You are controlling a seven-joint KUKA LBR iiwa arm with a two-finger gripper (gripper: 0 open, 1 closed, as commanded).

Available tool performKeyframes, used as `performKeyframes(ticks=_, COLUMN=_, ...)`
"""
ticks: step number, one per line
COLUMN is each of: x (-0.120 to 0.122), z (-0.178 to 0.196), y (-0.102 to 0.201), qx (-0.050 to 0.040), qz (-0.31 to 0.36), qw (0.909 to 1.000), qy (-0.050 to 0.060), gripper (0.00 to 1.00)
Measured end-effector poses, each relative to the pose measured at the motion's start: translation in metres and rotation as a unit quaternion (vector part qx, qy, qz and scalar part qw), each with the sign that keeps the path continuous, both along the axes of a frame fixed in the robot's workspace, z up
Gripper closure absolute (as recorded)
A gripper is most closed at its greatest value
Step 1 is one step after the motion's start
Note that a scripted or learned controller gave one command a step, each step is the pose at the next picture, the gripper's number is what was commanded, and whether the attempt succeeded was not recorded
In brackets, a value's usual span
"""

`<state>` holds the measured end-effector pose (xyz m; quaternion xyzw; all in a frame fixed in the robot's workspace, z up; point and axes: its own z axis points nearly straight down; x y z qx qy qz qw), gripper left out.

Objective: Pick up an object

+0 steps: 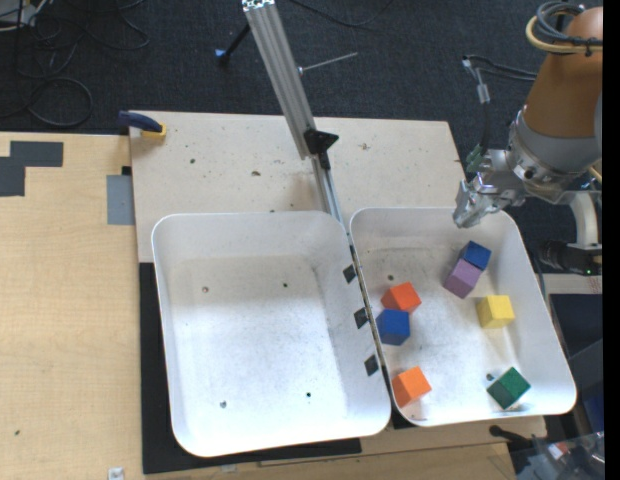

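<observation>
Colours on the tabletop

Both bins (255,428) are white, speckled with dark flecks. The right one holds two orange cubes (401,296), two blue cubes (394,326), a purple cube (462,277), a yellow cube (495,311) and a green cube (509,387). The tabletop (60,298) is pale wood with grey patches

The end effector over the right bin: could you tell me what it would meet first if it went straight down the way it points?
Probably the bin's white floor near the far edge. The end effector hangs beyond the small blue block and the purple block, so it likely misses both, though depth is hard to judge from this slant.
</observation>
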<state>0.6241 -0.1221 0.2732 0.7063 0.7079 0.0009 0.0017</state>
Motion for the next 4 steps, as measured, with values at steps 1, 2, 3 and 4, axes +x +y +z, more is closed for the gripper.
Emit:
performKeyframes(ticks=1, x=-0.015, z=0.003, y=0.046, qx=0.0016, qz=0.001, qw=1.0000, qy=0.003, gripper=1.00)
performKeyframes(ticks=2, x=-0.028, z=-0.017, y=0.095, qx=0.0017, qz=0.000, qw=1.0000, qy=0.004, gripper=1.00)
performKeyframes(ticks=3, x=-0.043, z=-0.034, y=0.147, qx=0.0016, qz=0.000, qw=1.0000, qy=0.005, gripper=1.00)
performKeyframes(ticks=4, x=-0.068, z=-0.039, y=0.202, qx=0.0016, qz=0.001, qw=1.0000, qy=0.005, gripper=1.00)
